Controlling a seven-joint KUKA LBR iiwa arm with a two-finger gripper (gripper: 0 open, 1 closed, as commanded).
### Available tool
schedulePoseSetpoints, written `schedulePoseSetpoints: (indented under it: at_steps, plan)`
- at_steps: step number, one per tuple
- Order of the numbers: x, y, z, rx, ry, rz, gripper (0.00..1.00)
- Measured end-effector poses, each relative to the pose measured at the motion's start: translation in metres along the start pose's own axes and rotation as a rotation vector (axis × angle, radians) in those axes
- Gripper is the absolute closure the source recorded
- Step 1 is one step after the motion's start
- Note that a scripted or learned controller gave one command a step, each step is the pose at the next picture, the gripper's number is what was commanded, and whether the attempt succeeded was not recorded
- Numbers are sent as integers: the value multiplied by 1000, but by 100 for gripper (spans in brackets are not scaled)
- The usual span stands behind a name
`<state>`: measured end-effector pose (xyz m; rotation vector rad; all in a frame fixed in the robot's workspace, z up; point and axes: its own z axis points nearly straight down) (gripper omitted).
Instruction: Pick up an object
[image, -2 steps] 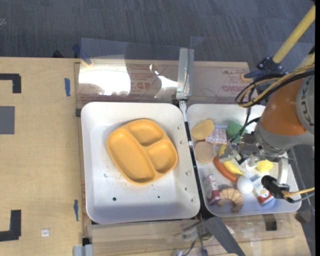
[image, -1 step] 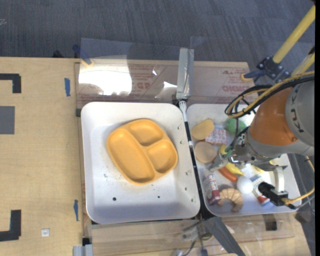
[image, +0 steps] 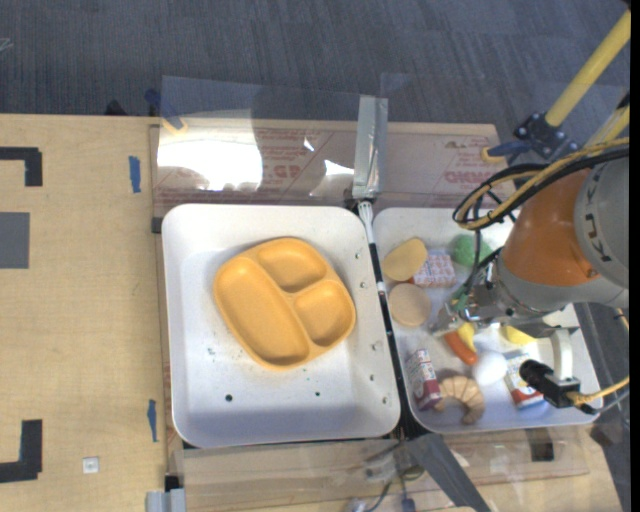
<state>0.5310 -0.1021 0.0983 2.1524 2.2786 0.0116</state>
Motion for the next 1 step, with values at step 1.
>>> schedulePoseSetpoints:
  at_steps: [1]
  plan:
    - [27,18,-86,10,-3,592,100]
